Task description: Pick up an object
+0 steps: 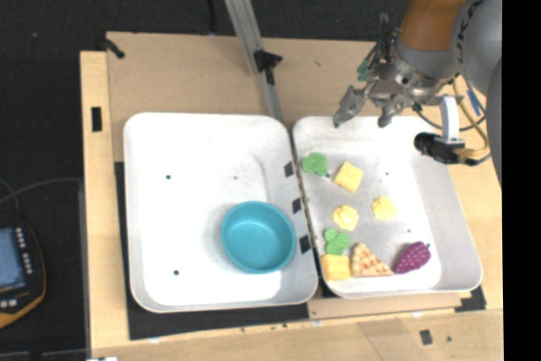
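The yellow block lies in the far half of the right bin. A green leafy piece is just beside it toward the bin's left wall, and there is bare white floor to its right and beyond it. Nearer the front, a pale yellow piece and a small yellow lump lie apart from each other. Along the front wall a second green piece, a yellow cube and a pizza slice crowd together, with purple grapes near them. The pincer hangs over the bin's far rim, its fingers spread wide with nothing between them. A blue bowl sits in the left bin on the bench.
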Controlling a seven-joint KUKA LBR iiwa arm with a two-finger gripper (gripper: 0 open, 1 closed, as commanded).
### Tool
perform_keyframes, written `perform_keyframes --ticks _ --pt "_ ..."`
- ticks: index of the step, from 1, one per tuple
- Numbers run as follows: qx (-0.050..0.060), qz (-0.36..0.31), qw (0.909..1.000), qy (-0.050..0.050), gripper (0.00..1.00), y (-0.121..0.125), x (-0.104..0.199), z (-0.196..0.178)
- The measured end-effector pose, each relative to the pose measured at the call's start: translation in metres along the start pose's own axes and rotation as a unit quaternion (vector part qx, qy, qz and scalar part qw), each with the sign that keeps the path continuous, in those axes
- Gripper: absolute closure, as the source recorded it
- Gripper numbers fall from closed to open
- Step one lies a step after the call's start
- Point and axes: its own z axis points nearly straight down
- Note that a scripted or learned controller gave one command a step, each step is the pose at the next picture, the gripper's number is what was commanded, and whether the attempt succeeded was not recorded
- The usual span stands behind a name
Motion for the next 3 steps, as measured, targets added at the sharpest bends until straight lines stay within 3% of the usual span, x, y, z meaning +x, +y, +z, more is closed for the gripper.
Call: perform_keyframes --ticks 2,3 --pt "0.0 0.001 1.0 0.0 0.0 -0.009 0.0 0.111" --pt "-0.004 0.003 1.0 0.0 1.0 -0.007 -0.001 0.096"
